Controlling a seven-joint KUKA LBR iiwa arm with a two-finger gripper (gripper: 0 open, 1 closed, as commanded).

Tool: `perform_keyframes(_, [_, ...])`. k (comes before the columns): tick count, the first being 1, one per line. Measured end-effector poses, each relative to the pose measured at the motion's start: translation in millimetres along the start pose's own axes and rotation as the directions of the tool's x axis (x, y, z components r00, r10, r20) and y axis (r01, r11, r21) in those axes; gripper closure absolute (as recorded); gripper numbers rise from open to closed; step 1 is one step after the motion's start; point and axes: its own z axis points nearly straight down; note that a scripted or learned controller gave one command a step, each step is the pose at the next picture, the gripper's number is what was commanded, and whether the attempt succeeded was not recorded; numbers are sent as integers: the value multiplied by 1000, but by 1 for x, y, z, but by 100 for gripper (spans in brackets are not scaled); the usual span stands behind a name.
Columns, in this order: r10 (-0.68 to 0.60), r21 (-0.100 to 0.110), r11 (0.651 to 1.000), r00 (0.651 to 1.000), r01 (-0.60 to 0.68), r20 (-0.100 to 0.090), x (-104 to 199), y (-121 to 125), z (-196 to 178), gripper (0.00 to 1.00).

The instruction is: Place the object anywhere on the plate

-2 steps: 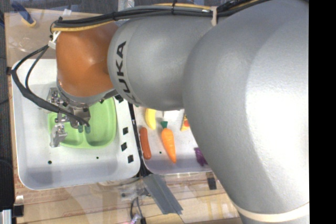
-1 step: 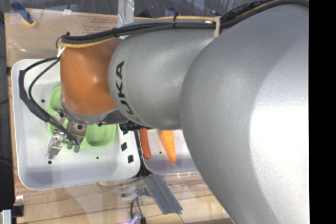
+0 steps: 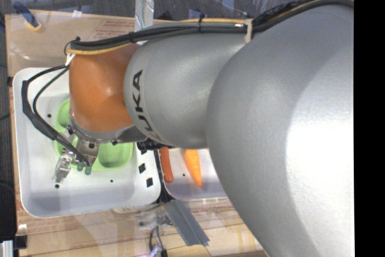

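Grey arm (image 3: 252,99) overhead; hand (image 3: 63,168), grip unreadable, hovers over green plate (image 3: 114,153); carrot (image 3: 193,167) lies well right.

A wooden bench (image 3: 90,232) with a brown cardboard-like sheet (image 3: 54,33) at its far side carries two shallow white bins side by side. The left bin (image 3: 36,201) sits in plain sight — its white floor shows along the near edge, with a green plate (image 3: 117,156) lying in it. The right bin (image 3: 192,192) touches it at the middle, mostly hidden beneath the arm — an orange carrot (image 3: 192,167) and a darker orange stick-like piece (image 3: 166,167) lie inside. A grey metal bracket (image 3: 183,222) rests on the bench in front of the bins.
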Motion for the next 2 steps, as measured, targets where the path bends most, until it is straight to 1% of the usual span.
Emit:
perform_keyframes(1, [0,0,1000,1000,0,0,0,0,0,0])
perform_keyframes(2, [-275,1,962,962,275,0,-2,-42,11,0])
